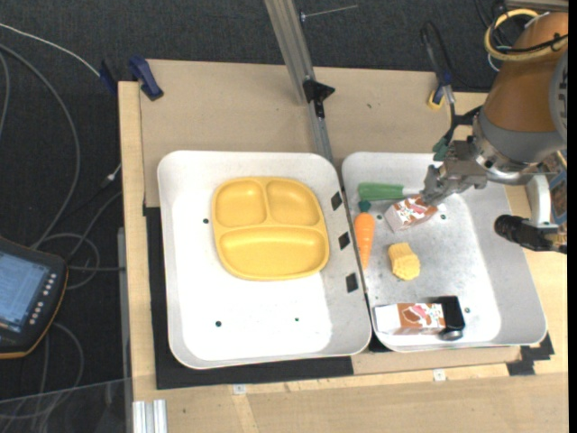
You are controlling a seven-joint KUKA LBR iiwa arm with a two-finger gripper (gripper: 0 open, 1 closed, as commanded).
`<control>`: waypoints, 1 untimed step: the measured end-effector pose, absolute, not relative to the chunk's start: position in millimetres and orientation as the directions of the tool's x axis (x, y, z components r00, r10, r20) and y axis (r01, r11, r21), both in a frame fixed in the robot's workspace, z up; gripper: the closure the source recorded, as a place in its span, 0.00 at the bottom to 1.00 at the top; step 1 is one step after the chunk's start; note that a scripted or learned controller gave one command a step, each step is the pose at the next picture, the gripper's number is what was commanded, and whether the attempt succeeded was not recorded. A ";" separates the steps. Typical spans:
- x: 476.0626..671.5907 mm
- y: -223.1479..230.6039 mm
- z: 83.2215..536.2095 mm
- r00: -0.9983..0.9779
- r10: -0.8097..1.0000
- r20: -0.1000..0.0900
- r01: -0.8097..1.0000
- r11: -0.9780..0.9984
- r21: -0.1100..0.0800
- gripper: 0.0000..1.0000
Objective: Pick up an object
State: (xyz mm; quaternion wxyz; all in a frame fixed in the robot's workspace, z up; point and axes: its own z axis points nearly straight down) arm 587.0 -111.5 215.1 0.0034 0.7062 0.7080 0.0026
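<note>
The right bin [505,296] holds several things. A small red-and-white carton [415,213] lies tilted near its far side. My gripper [439,186] hangs right over that carton's upper right end, at or just above it; whether it grips the carton is hidden by the wrist. An orange carrot [363,234] lies along the bin's left wall, with a green piece [380,190] just beyond it. A yellow corn piece [404,262] sits in the middle. A longer brown-and-white carton [413,317] lies by the near wall, with a black object [452,317] at its right end.
The left bin [189,314] holds a yellow divided plate [269,226]. A metal post [293,34] rises from the bench behind the gap between the bins. Blue clamps [144,78] sit on the bench's far edge.
</note>
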 end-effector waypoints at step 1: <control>587.8 -111.1 219.7 -0.001 1.000 0.000 1.000 0.001 0.003 1.00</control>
